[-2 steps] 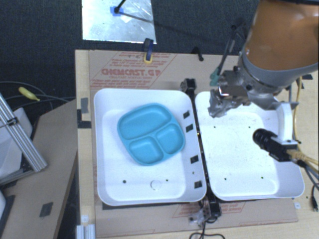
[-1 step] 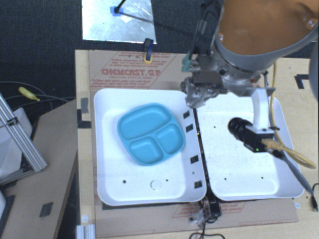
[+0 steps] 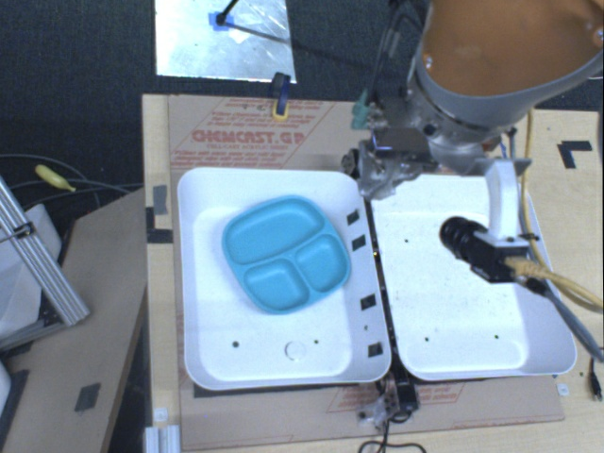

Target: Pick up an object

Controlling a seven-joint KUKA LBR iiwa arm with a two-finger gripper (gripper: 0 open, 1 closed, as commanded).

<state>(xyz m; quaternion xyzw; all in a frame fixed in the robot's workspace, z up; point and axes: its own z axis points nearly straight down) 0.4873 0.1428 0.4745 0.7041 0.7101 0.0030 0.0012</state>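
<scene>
The arm [image 3: 500,55] comes in from the right and hangs over the top edge of the two white bins, its orange band filling the upper corner. The hand [image 3: 382,173] sits low at the far end of the divide between the bins, a dark metal cluster right above the rims. I cannot tell from here how its grip stands, and I see nothing caught in it.

Down and to the left of the hand, in the left bin [image 3: 203,347], lies a blue plate [image 3: 283,253] with three compartments, flat on the bin floor and apart from the hand. Near the front of that bin rests a small clear disc [image 3: 296,350].

To the right of the hand is the right bin [image 3: 453,352], and a black camera-like unit [image 3: 472,246] on a white bracket hangs over it.
</scene>
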